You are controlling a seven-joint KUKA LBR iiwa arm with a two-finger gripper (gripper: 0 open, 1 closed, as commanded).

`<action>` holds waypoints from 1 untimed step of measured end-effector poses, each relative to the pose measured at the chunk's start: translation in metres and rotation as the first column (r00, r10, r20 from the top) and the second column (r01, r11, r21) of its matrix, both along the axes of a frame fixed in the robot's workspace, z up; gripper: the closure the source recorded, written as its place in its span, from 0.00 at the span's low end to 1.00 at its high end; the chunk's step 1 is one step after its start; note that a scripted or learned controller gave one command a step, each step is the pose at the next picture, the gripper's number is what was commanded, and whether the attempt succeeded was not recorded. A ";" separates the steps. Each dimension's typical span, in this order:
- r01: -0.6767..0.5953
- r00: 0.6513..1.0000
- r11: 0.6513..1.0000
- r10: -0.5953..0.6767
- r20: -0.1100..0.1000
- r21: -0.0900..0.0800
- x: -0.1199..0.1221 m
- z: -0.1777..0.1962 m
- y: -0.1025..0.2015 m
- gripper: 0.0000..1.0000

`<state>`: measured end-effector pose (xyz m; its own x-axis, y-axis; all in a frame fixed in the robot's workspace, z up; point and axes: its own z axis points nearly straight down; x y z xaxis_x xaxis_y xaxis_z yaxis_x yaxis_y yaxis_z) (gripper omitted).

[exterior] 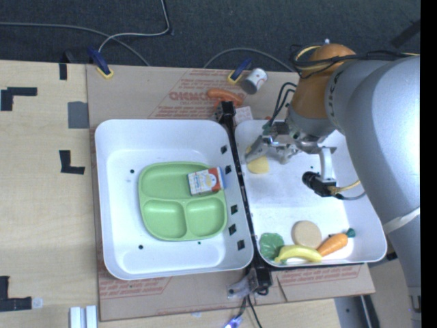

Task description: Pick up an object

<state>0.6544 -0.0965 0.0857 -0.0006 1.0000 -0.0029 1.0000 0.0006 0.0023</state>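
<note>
The pincer [263, 149] hovers low over a pale yellow object [259, 165] near the right bin's [372, 217] upper left corner; whether its grip is open or closed cannot be told.

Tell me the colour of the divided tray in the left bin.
Light green; the divided tray shows clearly in the camera view, lying in the left bin.

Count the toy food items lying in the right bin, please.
5. A pale yellow piece lies near the gripper; a green one, a banana, a beige round piece and a carrot sit along the near edge. The arm may hide more.
</note>
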 end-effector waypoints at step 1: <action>0.000 1.000 1.000 0.000 0.000 0.000 -0.003 0.000 0.001 0.00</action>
